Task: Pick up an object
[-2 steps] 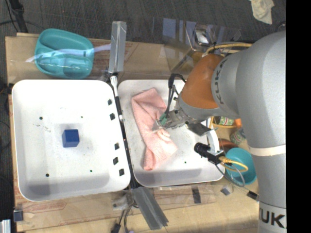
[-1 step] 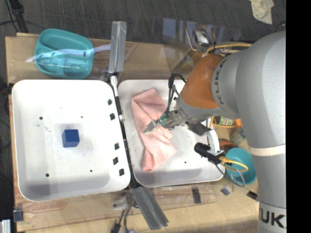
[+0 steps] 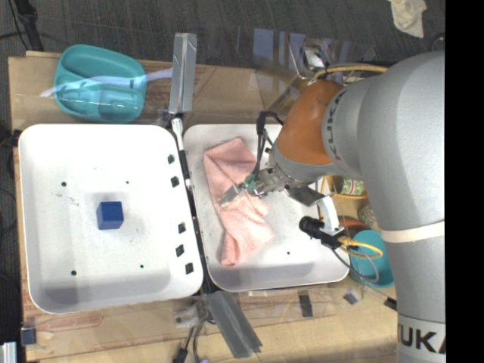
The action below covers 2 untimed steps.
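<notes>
The grey arm [image 3: 386, 150] reaches in from the right, its orange band [image 3: 306, 123] over the far right part of the right bin [image 3: 249, 274]. The gripper [image 3: 240, 191] is down at the middle of that bin, its metal tips lying on the pink cloth [image 3: 238, 203]. How the claw stands I cannot tell: the tips blur into the cloth folds, and no fold is clearly caught between them.

The pink cloth lies crumpled in a long strip, running from the far left part of the right bin toward its near middle. Its left edge sits just beside the bin wall next to the divider [image 3: 184, 195] between the bins; its near end stops short of the near wall. To the right of the cloth the white floor is bare up to the arm's wrist and a black cable fitting [image 3: 321, 229].

In the left bin [image 3: 45, 150] a small blue cube [image 3: 110, 214] sits alone near the middle, well apart from all four walls, with open floor all round.

Beyond the left bin's far edge a teal plastic container [image 3: 98, 82] rests on the wooden bench [image 3: 227, 82]. A crumpled pale rag [image 3: 404, 10] lies on the dark floor at far right.
</notes>
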### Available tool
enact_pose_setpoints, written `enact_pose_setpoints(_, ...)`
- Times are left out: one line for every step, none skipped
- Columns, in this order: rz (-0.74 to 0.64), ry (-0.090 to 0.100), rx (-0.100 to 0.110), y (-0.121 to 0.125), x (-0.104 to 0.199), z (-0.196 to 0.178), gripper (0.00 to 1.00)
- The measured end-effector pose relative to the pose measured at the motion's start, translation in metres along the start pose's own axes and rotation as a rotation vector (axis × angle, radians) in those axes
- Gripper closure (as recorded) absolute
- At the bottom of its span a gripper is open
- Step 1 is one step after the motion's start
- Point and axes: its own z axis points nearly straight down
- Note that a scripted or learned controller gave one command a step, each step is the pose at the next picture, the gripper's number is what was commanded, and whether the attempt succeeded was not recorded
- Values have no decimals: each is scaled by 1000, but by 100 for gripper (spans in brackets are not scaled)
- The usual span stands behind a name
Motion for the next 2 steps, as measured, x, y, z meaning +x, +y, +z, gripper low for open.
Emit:
enact_pose_setpoints(-4, -5, -6, 1, 0, -10, 100)
enact_pose_setpoints(153, 4, 6, 21, 47, -99, 100)
